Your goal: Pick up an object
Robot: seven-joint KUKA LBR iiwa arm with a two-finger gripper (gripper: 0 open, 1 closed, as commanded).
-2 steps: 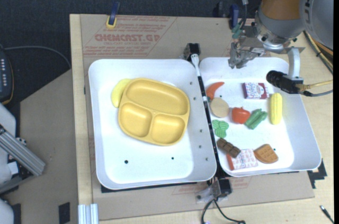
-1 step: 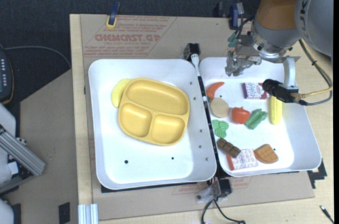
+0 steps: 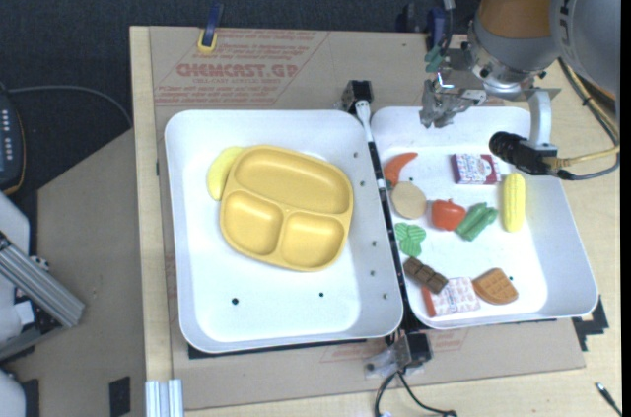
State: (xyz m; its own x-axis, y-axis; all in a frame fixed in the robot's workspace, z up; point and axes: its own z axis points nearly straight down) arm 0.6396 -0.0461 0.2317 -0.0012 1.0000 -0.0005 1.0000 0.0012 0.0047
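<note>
hand (image 3: 441,112) — over right bin (image 3: 567,252) rim | finger state unclear (blurry) | arm top cropped

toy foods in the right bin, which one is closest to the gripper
The orange curved toy piece near the bin's back-left, just below the gripper; the other toys lie farther forward or right.

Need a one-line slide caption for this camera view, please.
Gripper poised above the right bin's far edge, toy food scattered below; yellow tray sits in the left bin.
</note>
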